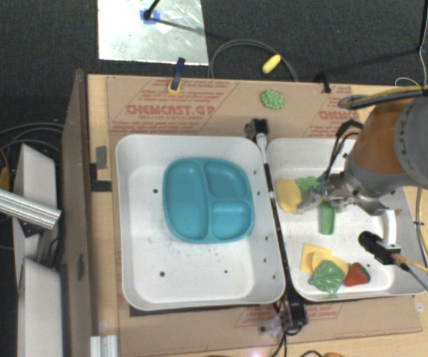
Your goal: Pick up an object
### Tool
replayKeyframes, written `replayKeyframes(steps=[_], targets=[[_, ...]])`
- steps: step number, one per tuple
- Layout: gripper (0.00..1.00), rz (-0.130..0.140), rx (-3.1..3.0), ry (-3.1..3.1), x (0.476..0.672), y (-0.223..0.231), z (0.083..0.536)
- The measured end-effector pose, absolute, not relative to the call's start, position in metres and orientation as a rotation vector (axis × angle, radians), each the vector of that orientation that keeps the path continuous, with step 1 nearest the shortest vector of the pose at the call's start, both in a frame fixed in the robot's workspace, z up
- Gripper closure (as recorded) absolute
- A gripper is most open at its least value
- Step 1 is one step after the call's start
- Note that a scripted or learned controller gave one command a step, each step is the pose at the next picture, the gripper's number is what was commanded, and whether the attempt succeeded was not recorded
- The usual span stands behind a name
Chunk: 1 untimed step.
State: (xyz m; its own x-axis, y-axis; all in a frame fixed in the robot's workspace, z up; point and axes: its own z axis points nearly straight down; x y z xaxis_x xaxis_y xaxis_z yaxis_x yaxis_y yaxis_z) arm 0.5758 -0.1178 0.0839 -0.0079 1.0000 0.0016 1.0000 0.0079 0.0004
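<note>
One white bin (135,274) holds a blue plate (206,199); in the other bin (303,151) the end effector (327,195), open or closed I cannot tell, sits at the green block (327,220). A yellow lump (288,194) near the block could get knocked, spoiling the grasp

Left bin (143,274): blue plate (208,201) fills centre; bare floor along all walls, widest toward bottom of view.

Right bin (303,158): arm (392,147) overhangs upper right part. Yellow lump (288,195) against left wall, green block (327,219) near it. Yellow wedge (314,256), green crumpled piece (327,275), red piece (356,275) crowd bottom edge. Open floor in upper left corner; narrow strip between green block and yellow wedge.
</note>
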Motion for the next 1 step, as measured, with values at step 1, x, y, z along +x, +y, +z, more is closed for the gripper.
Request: replayKeyframes(steps=[1], targets=[[1.00, -0.004, -2.217, -2.229, 0.5764, -0.1206, 0.0950]])
